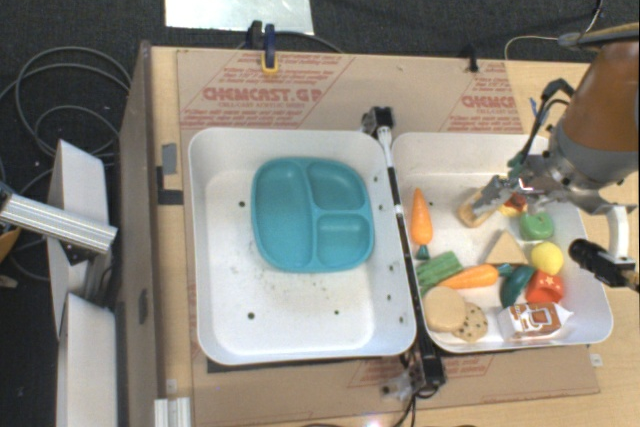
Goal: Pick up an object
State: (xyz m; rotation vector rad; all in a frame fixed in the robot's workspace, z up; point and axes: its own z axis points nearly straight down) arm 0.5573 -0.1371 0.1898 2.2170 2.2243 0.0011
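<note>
Now the arm (600, 115) is reaching into the right bin (440, 155) and the gripper (492, 203) is hanging low over the toy food. Whether it is open or closed, I cannot tell, because the metal tip is small and blurred against the white floor. A tan piece (470, 212) is lying just at the tip, touching it or almost touching; I cannot say if it is clamped, so I am not counting it as held.

The other things are lying below and beside the gripper. A small carrot (421, 217) is standing well to its left, near the wall between the bins. Just to its right a green ball (537, 226) is resting, and under that a lemon (547, 258) and a red piece (545, 287). Below the gripper a long carrot (472, 276) and a green pod (438, 268) are lying close together, and further down a cookie (446, 310) and a small box (531, 318). The left bin (215, 215), far to the left, is bearing a teal plate (310, 215).

I am judging that the step in hand is the approach or the grasp itself, not yet the lift. The next move is calling for a firm close on the tan piece and then a straight rise, with care that the neighbours beside it are not pushed.
</note>
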